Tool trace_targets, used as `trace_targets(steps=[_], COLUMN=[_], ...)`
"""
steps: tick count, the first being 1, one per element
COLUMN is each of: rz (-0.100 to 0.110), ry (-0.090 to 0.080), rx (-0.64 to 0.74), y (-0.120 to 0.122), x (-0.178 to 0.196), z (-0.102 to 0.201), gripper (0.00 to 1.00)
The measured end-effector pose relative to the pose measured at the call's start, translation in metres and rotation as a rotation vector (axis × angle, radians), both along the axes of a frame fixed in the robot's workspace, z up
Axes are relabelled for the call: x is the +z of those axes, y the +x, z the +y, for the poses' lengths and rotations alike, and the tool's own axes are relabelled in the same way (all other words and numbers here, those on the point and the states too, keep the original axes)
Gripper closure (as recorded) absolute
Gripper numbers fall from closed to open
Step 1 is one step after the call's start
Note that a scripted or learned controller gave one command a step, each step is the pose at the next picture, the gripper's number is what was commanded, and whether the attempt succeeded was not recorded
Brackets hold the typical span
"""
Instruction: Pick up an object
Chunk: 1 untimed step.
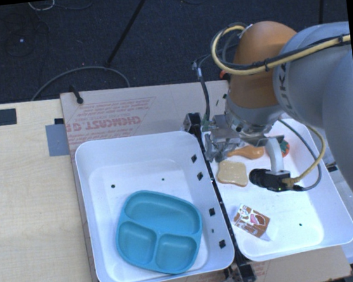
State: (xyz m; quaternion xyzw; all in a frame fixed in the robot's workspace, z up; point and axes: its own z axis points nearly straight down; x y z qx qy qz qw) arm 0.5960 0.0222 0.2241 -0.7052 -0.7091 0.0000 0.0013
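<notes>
Likeliest target, in our judgement: the tan toast-shaped slice (232,174), lying flat in the upper left part of the right bin (301,221), close to the wall shared with the left bin (103,168). Just above it lies an orange piece (251,153), near but seemingly apart from it; a small red and green thing (284,147) sits farther right, partly hidden by the arm. A printed packet (251,221) lies lower in the same bin, well apart from the slice. The end effector (217,146) hangs just above and left of the slice, by the dividing wall. We cannot tell whether it is spread or pressed together, and we see nothing held in it. Left bin holds a blue divided tray (159,230). Both bins rest on a cardboard sheet (116,116) on the pale desk (26,219). We read the step as approach, grasp not yet made. The next move calls for centring over the slice, clear of the wall and the orange piece, then descending to close on its thin edges.
</notes>
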Motion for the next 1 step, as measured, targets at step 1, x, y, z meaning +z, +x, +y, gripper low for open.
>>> trace_targets(steps=[1], rz=[0.001], ry=[-0.001], rx=[-0.001], y=[0.0023], x=[-0.0032], z=[0.058], gripper=[1.0])
